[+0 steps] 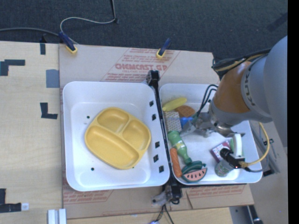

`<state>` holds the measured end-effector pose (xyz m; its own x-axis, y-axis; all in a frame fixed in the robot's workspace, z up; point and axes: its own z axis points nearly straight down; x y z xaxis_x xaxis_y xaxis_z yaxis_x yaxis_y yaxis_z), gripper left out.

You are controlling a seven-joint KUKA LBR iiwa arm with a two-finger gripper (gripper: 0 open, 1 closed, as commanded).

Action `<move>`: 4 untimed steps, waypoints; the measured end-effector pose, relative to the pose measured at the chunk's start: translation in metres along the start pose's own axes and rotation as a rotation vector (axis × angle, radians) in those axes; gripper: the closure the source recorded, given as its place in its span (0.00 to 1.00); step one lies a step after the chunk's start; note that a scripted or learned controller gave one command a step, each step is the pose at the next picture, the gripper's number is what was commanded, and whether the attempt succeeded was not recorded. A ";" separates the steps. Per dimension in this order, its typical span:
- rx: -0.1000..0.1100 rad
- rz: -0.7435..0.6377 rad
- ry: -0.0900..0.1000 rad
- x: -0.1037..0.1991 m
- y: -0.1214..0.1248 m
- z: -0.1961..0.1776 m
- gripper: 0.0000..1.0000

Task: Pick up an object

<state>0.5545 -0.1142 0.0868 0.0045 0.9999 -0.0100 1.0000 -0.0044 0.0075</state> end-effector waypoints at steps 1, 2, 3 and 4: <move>0.005 -0.006 0.008 0.000 0.078 0.002 0.00; 0.021 -0.006 0.013 0.000 0.075 -0.007 1.00; 0.021 -0.006 0.013 0.000 0.075 -0.007 0.00; 0.022 -0.006 0.014 0.000 0.075 -0.017 1.00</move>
<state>0.6291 -0.1140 0.1040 -0.0017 1.0000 0.0039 0.9999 0.0017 -0.0145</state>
